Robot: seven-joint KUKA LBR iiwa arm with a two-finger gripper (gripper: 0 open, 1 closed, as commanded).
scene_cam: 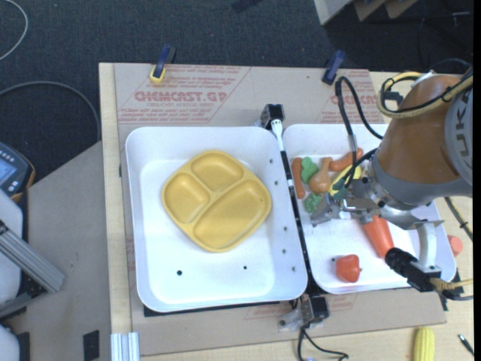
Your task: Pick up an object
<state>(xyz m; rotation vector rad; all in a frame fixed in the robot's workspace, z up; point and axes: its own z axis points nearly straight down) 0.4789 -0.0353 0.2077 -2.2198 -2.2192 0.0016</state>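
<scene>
Camera view: the grey arm's gripper point(331, 207), jaws' state unclear, dips into crowded plastic vegetables point(316, 177) at twelve o'clock; neighbours could jam the grasp.

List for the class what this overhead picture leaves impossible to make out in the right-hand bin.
- Gripper: the arm's wrist hangs over it in the camera view, so what its tips touch is hidden.
- Toy pile in the right bin: pieces overlap, cables cross them; single items blur together.
- Orange carrot: its upper end runs under the wrist.
</scene>
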